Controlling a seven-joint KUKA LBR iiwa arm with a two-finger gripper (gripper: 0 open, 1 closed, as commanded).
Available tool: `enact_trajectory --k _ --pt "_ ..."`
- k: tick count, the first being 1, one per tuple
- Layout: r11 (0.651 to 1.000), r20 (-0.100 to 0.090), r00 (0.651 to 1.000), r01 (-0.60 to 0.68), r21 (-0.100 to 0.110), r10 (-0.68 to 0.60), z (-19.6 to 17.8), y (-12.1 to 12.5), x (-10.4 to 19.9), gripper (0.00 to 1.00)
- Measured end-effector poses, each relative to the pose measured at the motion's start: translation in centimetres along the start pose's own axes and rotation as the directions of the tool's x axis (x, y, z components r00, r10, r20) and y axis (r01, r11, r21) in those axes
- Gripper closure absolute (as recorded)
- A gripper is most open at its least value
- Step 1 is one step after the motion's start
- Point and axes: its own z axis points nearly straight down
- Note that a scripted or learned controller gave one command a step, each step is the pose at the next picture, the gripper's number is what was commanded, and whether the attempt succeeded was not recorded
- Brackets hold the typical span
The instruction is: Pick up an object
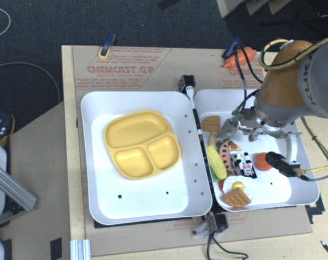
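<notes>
The desk (pixel 147 64) is a big brown board, and two white bins sit on it side by side. The left bin (pixel 98 145) is the bigger-looking one. A yellow plate (pixel 142 144) with three parts lies in it, tilted a bit, near the back.

The right bin (pixel 283 191) holds a bunch of small toys. The grey arm (pixel 294 85) with its orange band reaches in from the right and covers the back of this bin. Its pincer (pixel 231 131) points down and to the left, low over the toys. I cannot tell if it is open or closed, and I see nothing held in it.

The toys are packed close by the wall between the bins. A yellow corn cob (pixel 216 162) lies along that wall. A brown piece like bread (pixel 211 124) sits behind it, just beside the pincer. A pink and brown toy (pixel 225 150) lies next to the corn, under the pincer. A black and white toy (pixel 244 164) is beside that, and a red round thing (pixel 263 162) is near a black part of the arm. At the front, a tan wedge (pixel 237 198) rests with a small yellow bit on top.

An orange clamp (pixel 239 56) and a yellow clamp (pixel 104 50) hold the back edge of the desk.
</notes>
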Motion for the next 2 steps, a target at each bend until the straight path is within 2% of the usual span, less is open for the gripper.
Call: enact_trajectory --k 1,2 --pt "1.0 0.002 1.0 -0.001 -0.01 0.001 4.4 0.2 0.0 0.0" --pt "1.0 0.001 1.0 0.001 -0.019 -0.001 2.9 0.5 0.1 1.0"
